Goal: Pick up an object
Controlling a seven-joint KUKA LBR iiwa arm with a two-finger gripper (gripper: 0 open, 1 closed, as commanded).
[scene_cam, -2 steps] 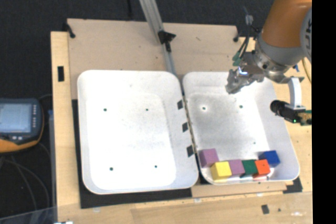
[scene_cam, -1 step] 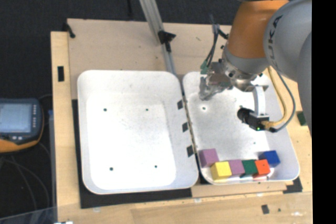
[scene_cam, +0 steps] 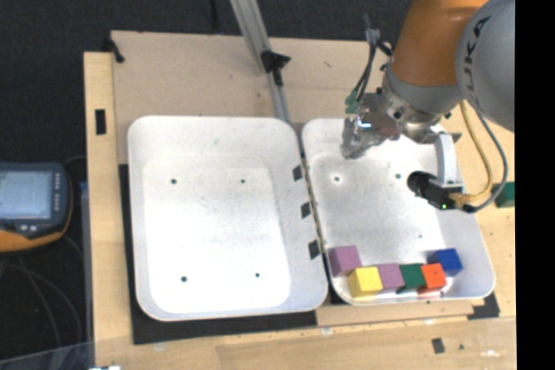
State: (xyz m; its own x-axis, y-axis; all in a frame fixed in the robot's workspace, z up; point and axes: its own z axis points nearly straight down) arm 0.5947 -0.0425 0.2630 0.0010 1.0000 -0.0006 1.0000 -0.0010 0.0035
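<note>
So all the blocks are bunched along the near edge of the right bin (scene_cam: 381, 186): purple block (scene_cam: 345, 258), yellow block (scene_cam: 366, 280), another purple one (scene_cam: 391, 275), green block (scene_cam: 410, 275), orange block (scene_cam: 432, 276) and blue block (scene_cam: 447, 260). Left bin (scene_cam: 217, 212) sits beside it on the tabletop (scene_cam: 100, 100). The pincer (scene_cam: 354, 140) hangs over the right bin's far-left corner, well apart from the blocks; can't tell whether it's spread or pressed together.

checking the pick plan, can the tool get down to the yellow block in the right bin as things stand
Probably yes. The yellow block lies uncovered from above, and the tool hangs over the same right bin. But purple blocks crowd both its sides and the bin's near rim sits close, leaving little finger room.
</note>
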